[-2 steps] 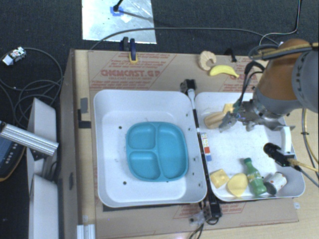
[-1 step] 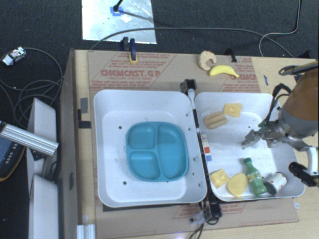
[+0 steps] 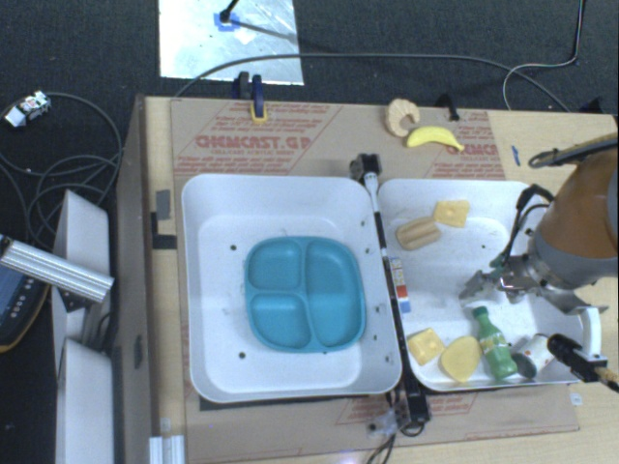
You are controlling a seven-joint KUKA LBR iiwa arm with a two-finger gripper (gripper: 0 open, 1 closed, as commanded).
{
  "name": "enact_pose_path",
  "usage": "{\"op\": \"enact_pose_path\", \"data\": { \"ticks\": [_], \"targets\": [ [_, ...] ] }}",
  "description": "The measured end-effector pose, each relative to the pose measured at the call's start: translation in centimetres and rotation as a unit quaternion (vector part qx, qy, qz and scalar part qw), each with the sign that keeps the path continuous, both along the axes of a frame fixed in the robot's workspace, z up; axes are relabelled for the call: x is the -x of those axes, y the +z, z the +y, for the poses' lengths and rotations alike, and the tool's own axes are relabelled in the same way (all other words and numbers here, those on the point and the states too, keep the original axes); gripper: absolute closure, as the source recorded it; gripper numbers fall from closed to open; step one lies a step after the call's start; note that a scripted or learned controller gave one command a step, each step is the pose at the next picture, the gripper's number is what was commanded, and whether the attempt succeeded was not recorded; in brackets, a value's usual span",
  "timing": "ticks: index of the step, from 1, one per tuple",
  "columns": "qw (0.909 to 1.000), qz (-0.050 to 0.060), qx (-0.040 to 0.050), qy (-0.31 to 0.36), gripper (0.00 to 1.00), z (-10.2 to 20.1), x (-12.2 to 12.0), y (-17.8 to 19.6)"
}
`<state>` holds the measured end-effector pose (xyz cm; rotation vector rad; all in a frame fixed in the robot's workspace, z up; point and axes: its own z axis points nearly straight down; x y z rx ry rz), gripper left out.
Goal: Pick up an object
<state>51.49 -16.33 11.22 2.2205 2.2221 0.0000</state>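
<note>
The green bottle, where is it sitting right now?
The green bottle lies in the right bin, near its front edge, just right of a yellow piece.

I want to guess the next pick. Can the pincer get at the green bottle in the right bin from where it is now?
Probably yes. The pincer hangs just above the green bottle in the right bin, with nothing between them. The yellow piece lies close against the bottle's left side and might crowd a finger.

Lab; cardboard-topped bench (image 3: 290, 138); loose cables (image 3: 58, 177)
</note>
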Motion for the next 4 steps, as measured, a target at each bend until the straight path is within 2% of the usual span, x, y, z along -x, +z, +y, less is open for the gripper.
{"op": "enact_pose_path", "data": {
  "ticks": [1,2,3,4],
  "targets": [
    [1.0,0.0,0.0,0.0,0.0,0.3,2.8,0.5],
    [1.0,-0.002,0.0003,0.0,1.0,0.3,2.7,1.6],
    [1.0,-0.002,0.0002,0.0,0.0,0.3,2.7,1.6],
    [1.0,-0.001,0.0002,0.0,0.0,1.0,2.8,-2.8]
  ]
}}
